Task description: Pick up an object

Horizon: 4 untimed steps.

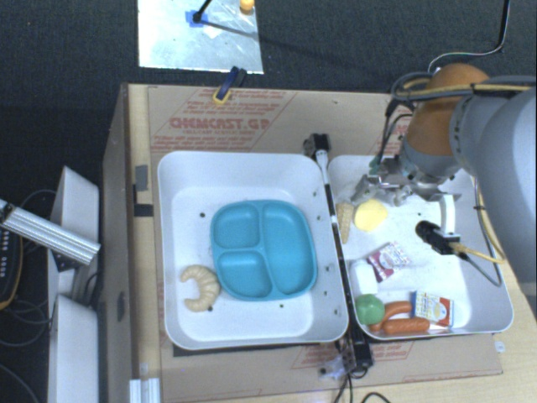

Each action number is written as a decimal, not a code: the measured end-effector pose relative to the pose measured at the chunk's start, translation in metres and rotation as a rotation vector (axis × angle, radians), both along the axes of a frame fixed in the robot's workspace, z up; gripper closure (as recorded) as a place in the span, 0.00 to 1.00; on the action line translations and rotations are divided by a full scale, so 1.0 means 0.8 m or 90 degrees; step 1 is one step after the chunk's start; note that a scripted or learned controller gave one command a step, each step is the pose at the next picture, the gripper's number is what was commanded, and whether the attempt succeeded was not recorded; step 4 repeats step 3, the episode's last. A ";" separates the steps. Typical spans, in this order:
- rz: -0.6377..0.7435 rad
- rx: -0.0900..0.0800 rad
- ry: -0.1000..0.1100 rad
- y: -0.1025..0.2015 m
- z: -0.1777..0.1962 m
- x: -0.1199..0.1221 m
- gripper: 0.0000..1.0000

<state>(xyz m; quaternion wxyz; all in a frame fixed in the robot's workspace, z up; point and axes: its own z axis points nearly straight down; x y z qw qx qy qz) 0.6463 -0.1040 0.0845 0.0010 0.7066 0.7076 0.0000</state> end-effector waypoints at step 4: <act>0.001 0.000 -0.003 0.019 0.014 -0.013 1.00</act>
